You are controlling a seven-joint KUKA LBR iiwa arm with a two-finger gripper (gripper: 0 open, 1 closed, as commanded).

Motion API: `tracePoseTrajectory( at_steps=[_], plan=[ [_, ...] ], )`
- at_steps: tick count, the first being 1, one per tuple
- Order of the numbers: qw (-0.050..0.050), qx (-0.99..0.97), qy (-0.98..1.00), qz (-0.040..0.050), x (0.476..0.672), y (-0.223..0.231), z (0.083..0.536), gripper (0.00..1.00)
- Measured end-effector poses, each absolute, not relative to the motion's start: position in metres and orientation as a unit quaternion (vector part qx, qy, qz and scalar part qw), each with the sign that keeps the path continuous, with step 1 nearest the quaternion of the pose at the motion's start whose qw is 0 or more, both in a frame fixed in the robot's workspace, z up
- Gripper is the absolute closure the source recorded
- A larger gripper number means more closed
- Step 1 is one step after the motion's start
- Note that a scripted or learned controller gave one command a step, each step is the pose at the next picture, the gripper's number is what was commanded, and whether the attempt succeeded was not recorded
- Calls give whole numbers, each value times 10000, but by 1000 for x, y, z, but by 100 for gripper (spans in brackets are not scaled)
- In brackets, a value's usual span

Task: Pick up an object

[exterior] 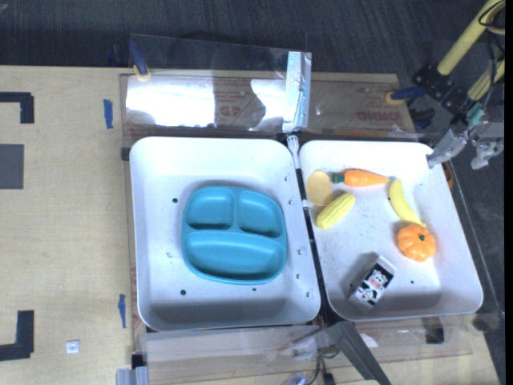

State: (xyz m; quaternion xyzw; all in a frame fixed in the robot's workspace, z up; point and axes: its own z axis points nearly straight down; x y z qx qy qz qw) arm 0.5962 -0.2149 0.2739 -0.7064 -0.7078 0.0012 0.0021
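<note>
Resting orange carrot (363, 178), green-tipped

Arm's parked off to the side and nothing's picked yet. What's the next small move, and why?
Probably swing the gripper in over the right white bin toward the yellow plastic banana: it lies nearest the gripper, apart from the orange toy pumpkin.

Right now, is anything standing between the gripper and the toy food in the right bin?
Nothing visible does. The gripper sits at the right bin's upper right rim, and the banana, the nearest piece, lies just below-left across bare white floor.
</note>
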Motion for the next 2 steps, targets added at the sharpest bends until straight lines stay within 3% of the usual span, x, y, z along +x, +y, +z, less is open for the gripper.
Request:
tracePoseTrajectory(
  at_steps=[1,2],
  plan=[
    [7,-8190,-5738,16,595,-218,270,0],
    [53,-8016,-5978,39,575,-204,149,0]
  ],
)
